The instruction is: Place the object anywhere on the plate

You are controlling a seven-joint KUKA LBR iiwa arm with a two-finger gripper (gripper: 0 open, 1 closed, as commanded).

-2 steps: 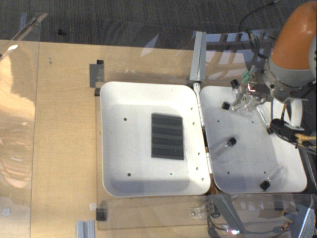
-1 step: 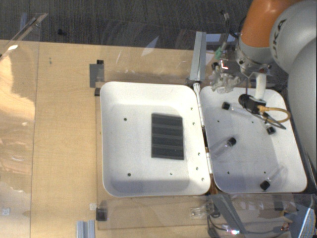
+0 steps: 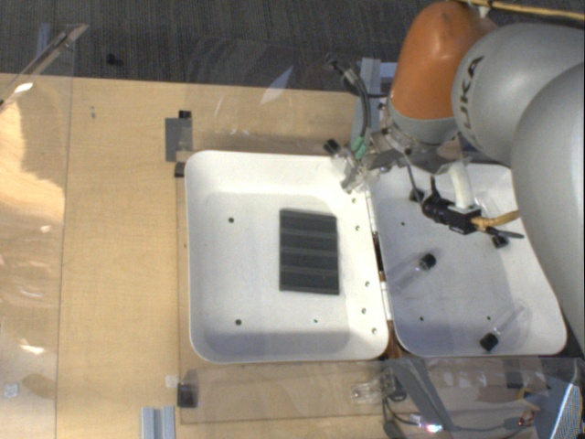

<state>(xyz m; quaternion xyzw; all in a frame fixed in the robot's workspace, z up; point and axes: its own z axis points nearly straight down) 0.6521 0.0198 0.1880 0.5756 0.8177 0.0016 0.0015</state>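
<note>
Grey arm [image 3: 521, 90] reaches in from right, gripper [image 3: 358, 174] low over far rim between two white bins. Finger state: cannot tell. Dark ribbed plate [image 3: 309, 251] lies mid left bin [image 3: 210, 318]. Small dark object [image 3: 426, 262] sits in right bin [image 3: 530, 327], apart from plate.

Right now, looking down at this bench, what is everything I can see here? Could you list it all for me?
Bench: one, light wood, under both bins.
Left bin: one, white, shallow, middle of the view.
Right bin: one, white, shallow, beside the left bin, partly under the arm.
Dark plate: one, black, ribbed, rectangular, lying flat in the left bin.
Small dark object: one, black, in the right bin near its middle.
Small dark piece: one, black, near the right bin's front edge.
Arm: one, grey with an orange band, reaching in from the right.
Gripper: one, metallic, over the bins' shared back corner.
</note>
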